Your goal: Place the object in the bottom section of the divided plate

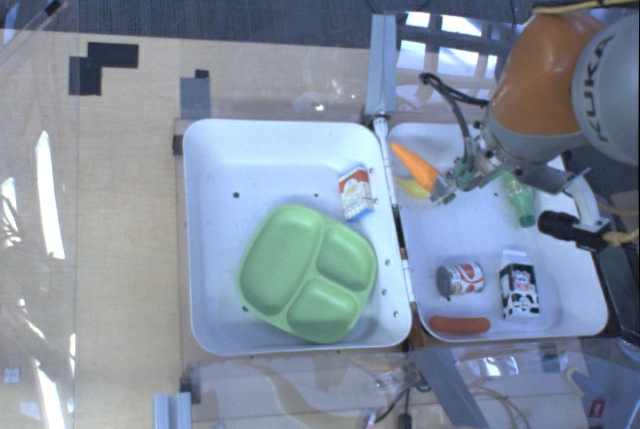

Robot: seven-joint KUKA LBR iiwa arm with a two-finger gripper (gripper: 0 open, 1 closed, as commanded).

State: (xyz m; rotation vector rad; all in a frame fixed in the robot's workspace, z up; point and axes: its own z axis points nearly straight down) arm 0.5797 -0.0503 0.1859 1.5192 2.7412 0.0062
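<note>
A light green divided plate (308, 270) with three sections lies in the left bin (220, 167), towards its front. A small white, red and blue carton (355, 193) lies just behind the plate, near the bin's right wall. My gripper (443, 189) hangs low over the back left of the right bin (560, 317). It is right beside the tip of an orange carrot (413, 165) and a yellow piece (410, 187) that lies under the carrot. The grey arm with its orange band (540, 67) reaches in from the right.
The right bin also holds a green bottle (521, 202), a small can (460, 279), a black and white cow-print carton (517, 290) and a red sausage (460, 325). A metal divider (395, 217) separates the bins. Cables trail at the back.
</note>
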